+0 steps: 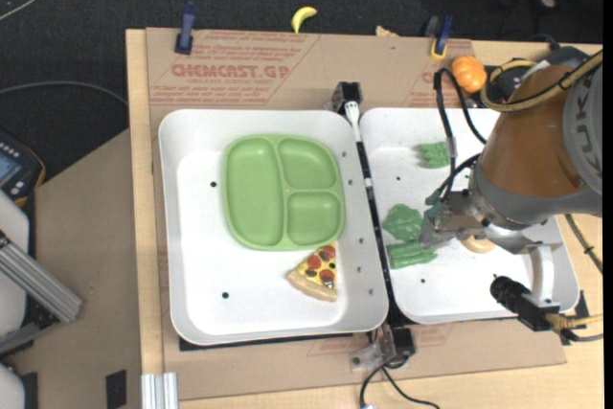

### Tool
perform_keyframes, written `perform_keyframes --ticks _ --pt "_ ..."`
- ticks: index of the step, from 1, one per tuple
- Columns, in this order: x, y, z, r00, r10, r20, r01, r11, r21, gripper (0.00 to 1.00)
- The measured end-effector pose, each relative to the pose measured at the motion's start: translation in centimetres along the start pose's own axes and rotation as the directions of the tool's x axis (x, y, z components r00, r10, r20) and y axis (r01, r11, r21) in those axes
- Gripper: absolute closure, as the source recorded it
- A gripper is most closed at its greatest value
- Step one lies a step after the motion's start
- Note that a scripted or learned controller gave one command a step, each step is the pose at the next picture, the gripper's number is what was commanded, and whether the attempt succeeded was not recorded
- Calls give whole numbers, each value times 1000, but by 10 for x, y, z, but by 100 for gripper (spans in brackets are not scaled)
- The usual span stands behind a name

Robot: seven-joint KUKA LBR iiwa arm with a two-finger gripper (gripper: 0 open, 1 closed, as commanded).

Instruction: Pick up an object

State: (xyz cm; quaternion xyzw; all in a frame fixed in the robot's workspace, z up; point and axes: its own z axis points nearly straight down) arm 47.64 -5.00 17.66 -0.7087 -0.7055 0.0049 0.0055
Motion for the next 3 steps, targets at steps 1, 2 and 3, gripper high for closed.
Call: perform_keyframes --ticks 1,2,3 --pt "1 3 -18 1000 -4 1 4 1000 -17 100" --pt "80 2 -32 1000 -13 -2 13 1000 -18 100" --pt "65 2 -154 1000 -5 0 5 1000 -30 100"
